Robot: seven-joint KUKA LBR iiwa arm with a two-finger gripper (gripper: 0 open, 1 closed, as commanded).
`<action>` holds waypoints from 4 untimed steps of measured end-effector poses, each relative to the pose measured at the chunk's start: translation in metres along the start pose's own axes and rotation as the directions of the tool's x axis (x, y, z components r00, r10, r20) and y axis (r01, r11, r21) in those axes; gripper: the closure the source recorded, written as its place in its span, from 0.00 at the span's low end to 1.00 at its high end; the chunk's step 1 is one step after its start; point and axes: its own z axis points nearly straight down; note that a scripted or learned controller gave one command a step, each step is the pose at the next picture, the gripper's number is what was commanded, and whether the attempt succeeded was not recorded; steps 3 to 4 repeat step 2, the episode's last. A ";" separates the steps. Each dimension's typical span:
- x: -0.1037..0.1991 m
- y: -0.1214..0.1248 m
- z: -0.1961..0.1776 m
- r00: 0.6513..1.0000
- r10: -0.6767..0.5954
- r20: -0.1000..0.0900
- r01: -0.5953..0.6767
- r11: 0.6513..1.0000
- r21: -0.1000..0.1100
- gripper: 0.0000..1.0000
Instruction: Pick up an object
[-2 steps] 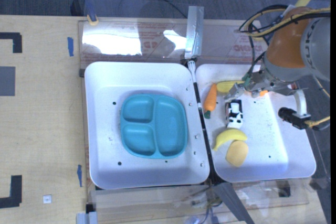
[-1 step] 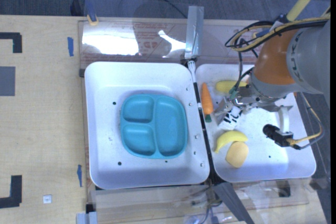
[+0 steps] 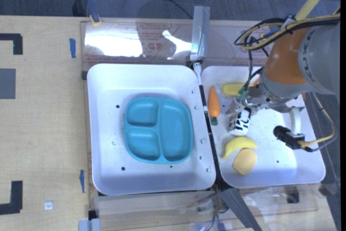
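Two white bins side by side on bench (image 3: 43, 116). L bin (image 3: 102, 116): one blue divided plate (image 3: 159, 130), 3 compartments, lying flat approx. mid-bin, nothing on it. R bin (image 3: 281, 167): all loose items sit in its left half. Carrot (image 3: 214, 102) lies along the wall next to L bin, lengthwise, green end toward the near side. Yellow piece (image 3: 232, 88) near the far wall, partly hidden by the robot; type can't be told. Banana (image 3: 239, 145) lies below bin centre, touching or just beside a round yellow-orange fruit (image 3: 244, 162) on its near side. Arm (image 3: 319, 59) comes in from the right, orange band (image 3: 284, 62) above wrist, w/ gripper (image 3: 246, 101) pointing down over the upper-left part of R bin. Small black-and-white item (image 3: 239, 123) sits right under the gripper in this view, between carrot and bin centre, just above the banana. Can't tell if gripper touches it. Gripper state (spread vs. closed): can't tell at this angle and res.
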 end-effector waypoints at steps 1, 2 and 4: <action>0.061 0.024 -0.089 0.995 -0.099 -0.003 0.099 0.995 0.001 1.00; 0.047 -0.003 -0.086 0.999 -0.048 -0.003 0.048 0.999 0.013 1.00; 0.047 -0.003 -0.086 0.999 -0.048 -0.003 0.048 0.999 0.013 1.00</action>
